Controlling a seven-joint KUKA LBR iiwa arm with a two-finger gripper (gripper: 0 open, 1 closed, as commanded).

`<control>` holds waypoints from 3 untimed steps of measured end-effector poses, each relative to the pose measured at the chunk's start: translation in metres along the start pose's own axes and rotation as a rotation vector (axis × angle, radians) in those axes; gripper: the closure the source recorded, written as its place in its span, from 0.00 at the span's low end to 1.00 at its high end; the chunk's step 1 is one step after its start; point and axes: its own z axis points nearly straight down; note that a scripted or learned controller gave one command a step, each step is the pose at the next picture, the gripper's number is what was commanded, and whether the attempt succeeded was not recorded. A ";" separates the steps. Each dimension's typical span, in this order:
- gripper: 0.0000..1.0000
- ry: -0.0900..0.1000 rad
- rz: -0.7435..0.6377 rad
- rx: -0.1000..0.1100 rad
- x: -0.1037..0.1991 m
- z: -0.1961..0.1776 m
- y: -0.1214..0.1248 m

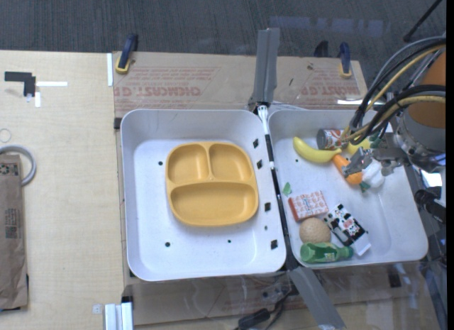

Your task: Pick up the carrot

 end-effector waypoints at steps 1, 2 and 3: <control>0.00 -0.001 -0.058 -0.004 -0.022 0.062 0.011; 0.00 0.000 -0.037 -0.001 0.055 0.076 0.031; 0.00 -0.002 -0.177 -0.003 0.026 0.076 0.065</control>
